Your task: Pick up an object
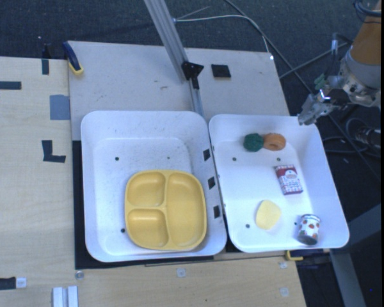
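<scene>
The right bin (320, 152) holds a green ball (253, 142) touching an orange round piece (274, 142) near its far side. A small red carton (288, 179) lies in its middle, a pale yellow piece (268, 215) sits nearer the front, and a white and red toy (308, 229) rests in the front right corner. My gripper (309, 114) hangs off the bin's far right corner, above and outside its rim, with nothing seen between its fingers.
The left bin (102, 139) carries a yellow divided plate (166, 210). A slanted metal post (169, 31) rises behind the bins. Cables lie on the dark floor at the back and right.
</scene>
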Motion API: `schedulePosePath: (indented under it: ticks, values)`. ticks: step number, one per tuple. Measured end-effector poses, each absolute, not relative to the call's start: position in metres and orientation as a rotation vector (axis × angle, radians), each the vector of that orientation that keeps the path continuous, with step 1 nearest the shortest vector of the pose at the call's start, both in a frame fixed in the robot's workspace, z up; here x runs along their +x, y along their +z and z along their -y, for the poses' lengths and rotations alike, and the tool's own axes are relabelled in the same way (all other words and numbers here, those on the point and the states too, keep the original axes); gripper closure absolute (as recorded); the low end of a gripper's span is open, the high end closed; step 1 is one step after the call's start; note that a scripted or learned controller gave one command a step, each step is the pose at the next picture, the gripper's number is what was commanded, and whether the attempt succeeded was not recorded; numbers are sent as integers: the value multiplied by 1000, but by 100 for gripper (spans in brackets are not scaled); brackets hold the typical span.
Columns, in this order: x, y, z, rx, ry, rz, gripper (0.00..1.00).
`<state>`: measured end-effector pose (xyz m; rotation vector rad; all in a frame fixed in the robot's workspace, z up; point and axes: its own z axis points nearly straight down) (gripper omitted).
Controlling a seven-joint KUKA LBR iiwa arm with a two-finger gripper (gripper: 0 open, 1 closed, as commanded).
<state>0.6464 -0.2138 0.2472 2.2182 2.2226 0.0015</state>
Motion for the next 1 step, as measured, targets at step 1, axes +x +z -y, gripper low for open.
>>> schedulePosePath:
  ticks: [1]
  values:
    - [630, 234, 163, 2218, -1, -2229, 100]
